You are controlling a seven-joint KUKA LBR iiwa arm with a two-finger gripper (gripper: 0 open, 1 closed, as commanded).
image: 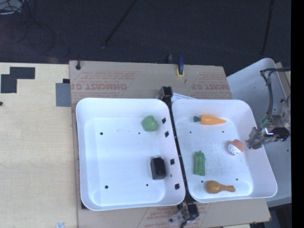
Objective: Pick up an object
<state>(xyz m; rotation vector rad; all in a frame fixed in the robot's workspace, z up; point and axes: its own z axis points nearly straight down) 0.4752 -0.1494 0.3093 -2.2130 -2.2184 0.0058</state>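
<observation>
Two shallow white bins sit side by side on a cardboard sheet (142, 82) laid over the bench. The left bin (90, 127) holds a green round lump (150, 123) toward its far side and a black block (158, 167) nearer the front, both close to the divider between the bins. The right bin (259, 175) holds four things, well apart from one another: a toy carrot (210, 120) lying at the far side with its green end to the left, a small white and orange ball (234, 147) near the right wall, a green ridged piece (199, 163) standing lengthwise near the middle, and a tan drumstick-shaped toy (219, 187) at the near side.

The gripper (256, 139) hangs over the right rim of the right bin, just right of the ball, seemingly not quite touching it, though the view is too coarse to be sure. Whether its fingers are spread or pressed together, I cannot tell. Nothing shows between them.
</observation>
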